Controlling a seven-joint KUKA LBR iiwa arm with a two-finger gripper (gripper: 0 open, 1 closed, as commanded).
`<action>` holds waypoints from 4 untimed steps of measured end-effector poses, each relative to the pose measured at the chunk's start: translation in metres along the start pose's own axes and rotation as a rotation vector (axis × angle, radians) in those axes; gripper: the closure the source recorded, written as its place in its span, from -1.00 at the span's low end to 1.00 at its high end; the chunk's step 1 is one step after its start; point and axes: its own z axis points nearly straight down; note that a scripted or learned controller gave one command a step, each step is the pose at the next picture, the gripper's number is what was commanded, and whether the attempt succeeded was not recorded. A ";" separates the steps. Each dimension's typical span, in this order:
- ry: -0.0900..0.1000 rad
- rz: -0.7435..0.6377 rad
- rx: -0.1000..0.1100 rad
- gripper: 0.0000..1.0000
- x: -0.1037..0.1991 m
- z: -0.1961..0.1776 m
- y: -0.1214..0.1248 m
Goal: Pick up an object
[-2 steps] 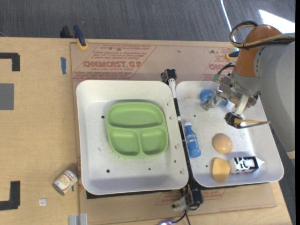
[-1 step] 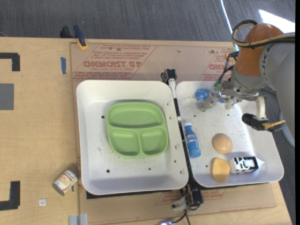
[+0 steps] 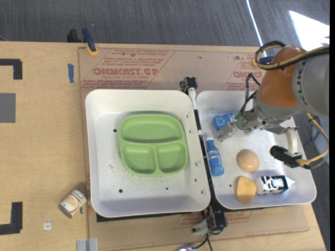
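Observation:
My gripper [image 3: 230, 128] hangs low over the upper left part of the right bin [image 3: 303, 192], at the end of the grey arm with the orange band [image 3: 277, 85]. A small blue object [image 3: 221, 122] lies right against the gripper's tip, partly covered by it. A blue bottle [image 3: 213, 157] lies along the bin's left wall, just below the gripper. A tan egg-shaped object [image 3: 248, 160], a yellow-orange lump [image 3: 245, 189] and a black-and-white carton [image 3: 274, 184] sit in the bin's lower half.
The left bin [image 3: 99, 140] holds a green divided plate [image 3: 154, 144]. A small carton [image 3: 72, 203] lies on the bench at lower left. A black clamp [image 3: 187, 83] sits at the top of the wall between the bins.

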 end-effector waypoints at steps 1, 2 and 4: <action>0.000 -0.146 0.014 -1.00 0.003 0.001 0.062; -0.003 -0.145 0.004 1.00 0.003 -0.011 0.065; -0.003 -0.145 0.002 1.00 0.003 -0.022 0.066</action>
